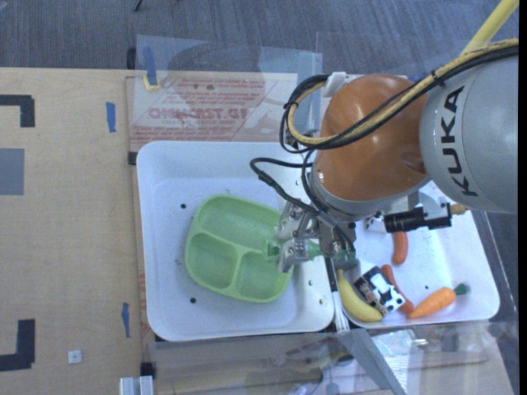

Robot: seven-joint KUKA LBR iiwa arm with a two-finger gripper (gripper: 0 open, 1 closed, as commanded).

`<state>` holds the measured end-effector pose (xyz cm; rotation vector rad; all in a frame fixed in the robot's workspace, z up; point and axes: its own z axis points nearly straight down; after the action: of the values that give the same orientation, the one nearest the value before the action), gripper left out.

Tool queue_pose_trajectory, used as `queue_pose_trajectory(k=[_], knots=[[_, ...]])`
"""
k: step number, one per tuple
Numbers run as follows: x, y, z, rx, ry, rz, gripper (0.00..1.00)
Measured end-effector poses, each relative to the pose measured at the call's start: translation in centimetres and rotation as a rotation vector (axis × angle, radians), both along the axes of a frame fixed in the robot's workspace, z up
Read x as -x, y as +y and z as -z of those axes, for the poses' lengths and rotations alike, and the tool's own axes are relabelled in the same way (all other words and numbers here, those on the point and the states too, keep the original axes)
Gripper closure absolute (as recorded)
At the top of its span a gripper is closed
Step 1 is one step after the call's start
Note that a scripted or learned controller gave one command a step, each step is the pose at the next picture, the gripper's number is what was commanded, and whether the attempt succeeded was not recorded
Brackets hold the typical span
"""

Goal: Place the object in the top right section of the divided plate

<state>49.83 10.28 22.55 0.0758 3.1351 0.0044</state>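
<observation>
Orange-banded arm (pixel 370 138) hangs its jaws (pixel 298 247) at the green divided plate's (pixel 235 249) right edge, seemingly gripping a small green object (pixel 276 248).

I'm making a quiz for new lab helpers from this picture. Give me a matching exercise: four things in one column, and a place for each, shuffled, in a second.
Things:
1. divided plate
2. banana
3. whole carrot
4. claw

Places:
A. at the right bin's left edge, beside the wall between the bins
B. over the plate's right rim
C. in the left bin
D. near the right bin's lower right corner

Pairs: 1-C, 2-A, 3-D, 4-B
</observation>
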Motion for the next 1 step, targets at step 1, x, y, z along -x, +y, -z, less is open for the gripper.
queue_pose_trajectory(k=[1], knots=[[1.86, -2.86, 1.43, 0.001, 0.007, 0.366, 1.0]])
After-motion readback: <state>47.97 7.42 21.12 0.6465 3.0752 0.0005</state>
